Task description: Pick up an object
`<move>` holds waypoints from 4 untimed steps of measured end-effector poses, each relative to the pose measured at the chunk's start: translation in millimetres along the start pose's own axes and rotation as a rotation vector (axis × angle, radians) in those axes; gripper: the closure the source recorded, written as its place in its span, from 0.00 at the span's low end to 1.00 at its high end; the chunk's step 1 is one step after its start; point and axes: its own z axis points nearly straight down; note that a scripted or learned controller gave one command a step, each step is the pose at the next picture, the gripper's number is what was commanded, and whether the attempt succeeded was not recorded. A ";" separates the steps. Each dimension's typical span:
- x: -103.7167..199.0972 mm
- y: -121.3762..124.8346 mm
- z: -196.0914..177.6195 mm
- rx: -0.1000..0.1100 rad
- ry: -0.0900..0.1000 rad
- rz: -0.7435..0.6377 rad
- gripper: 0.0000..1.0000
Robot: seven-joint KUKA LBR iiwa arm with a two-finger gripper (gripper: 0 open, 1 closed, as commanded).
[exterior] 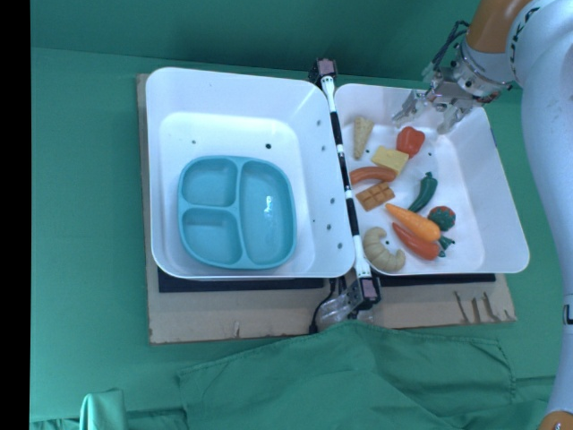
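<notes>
We are hovering our gripper (428,110) over the right bin's (501,231) far end, fingers spread and empty; the red pepper (410,140) is lying just below and slightly left of them, nearest.

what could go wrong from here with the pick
The gripper hovers open above the right bin's far end, with no toy between its fingers, so a descent may close on nothing. The nearest item, the red pepper, lies close to the yellow cheese wedge, so the fingers might nudge or catch both. The far bin wall is also near.
</notes>
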 end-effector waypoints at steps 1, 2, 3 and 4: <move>6.3 0.6 -9.9 0.005 0.011 -0.004 1.00; 4.4 2.2 -25.0 -0.004 0.008 0.000 1.00; 3.7 3.5 -38.9 -0.011 0.005 0.002 1.00; 3.0 4.9 -53.2 -0.018 0.002 0.004 1.00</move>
